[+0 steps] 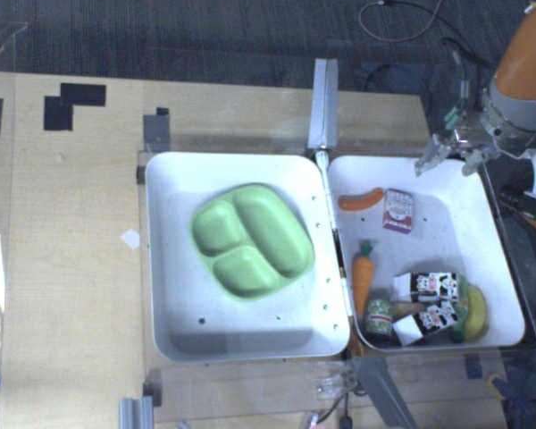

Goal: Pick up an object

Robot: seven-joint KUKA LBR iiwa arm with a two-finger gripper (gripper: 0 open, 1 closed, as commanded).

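My gripper (450, 157) hangs over the far right corner of the right bin (491, 231), its two fingers spread apart with nothing between them. In that bin lie an orange sausage (361, 200), a small red and white packet (398, 210), a toy carrot (364, 278), two black and white milk cartons (426, 286) (429, 321), a small can (378, 315) and a yellow banana (474, 312). All of them lie below and left of the gripper, apart from it.
The left bin (174, 195) holds a green three-part plate (252, 239). A metal divider post (322, 105) stands between the bins at the back. Cables (411, 16) lie on the dark floor behind the bench.
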